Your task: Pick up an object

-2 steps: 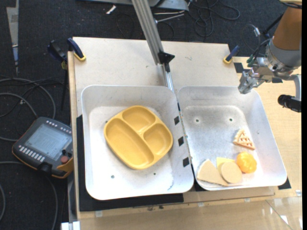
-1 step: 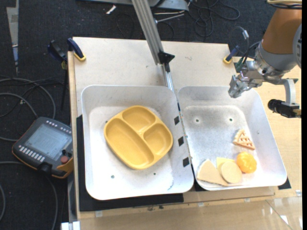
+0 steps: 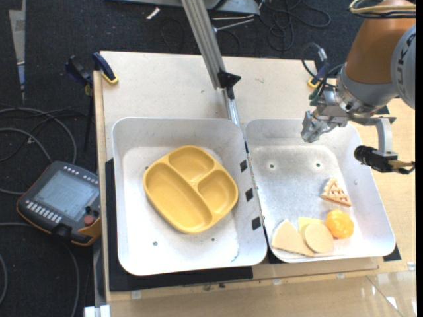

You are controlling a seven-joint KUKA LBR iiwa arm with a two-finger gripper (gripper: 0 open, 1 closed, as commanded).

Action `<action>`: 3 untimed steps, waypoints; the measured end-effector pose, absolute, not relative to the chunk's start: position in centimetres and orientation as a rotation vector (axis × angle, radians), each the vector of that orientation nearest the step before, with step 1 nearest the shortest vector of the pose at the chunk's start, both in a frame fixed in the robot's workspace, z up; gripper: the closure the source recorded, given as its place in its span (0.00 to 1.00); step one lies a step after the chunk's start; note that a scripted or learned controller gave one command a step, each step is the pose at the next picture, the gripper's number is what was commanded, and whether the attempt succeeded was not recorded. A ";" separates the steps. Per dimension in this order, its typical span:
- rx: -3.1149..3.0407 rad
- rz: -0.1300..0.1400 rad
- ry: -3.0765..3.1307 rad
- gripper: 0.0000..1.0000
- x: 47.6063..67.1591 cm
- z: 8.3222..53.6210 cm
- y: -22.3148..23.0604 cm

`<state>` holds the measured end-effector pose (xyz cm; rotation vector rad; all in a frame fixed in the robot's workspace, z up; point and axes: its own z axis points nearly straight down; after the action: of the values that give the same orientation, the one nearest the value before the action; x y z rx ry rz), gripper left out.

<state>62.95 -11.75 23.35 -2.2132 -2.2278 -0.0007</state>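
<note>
Four small food pieces in the right bin (image 3: 284, 177), gathered at its near right corner: an orange round piece (image 3: 340, 224), a waffle-like triangle (image 3: 336, 193) just behind it, a pale round slice (image 3: 318, 237) and a pale wedge (image 3: 287, 238) touching each other at the front rim. End effector (image 3: 312, 128) above the far edge of the same bin, well apart from these pieces, nothing between its fingers; spread or pressed together, impossible to tell. In the left bin (image 3: 132, 144), a yellow divided plate (image 3: 190, 188) lying flat. Both bins side by side on the tabletop (image 3: 158, 84). Left of the tabletop, a handheld controller (image 3: 61, 202) with a screen, on the dark floor.
</note>
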 end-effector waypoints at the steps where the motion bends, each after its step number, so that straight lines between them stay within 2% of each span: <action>1: -2.212 0.000 -2.227 1.00 60.0 23.2 -7.2; 3: -2.209 0.001 -2.228 1.00 56.9 21.7 3.1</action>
<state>56.86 3.12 21.70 -2.2094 -2.2282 0.0008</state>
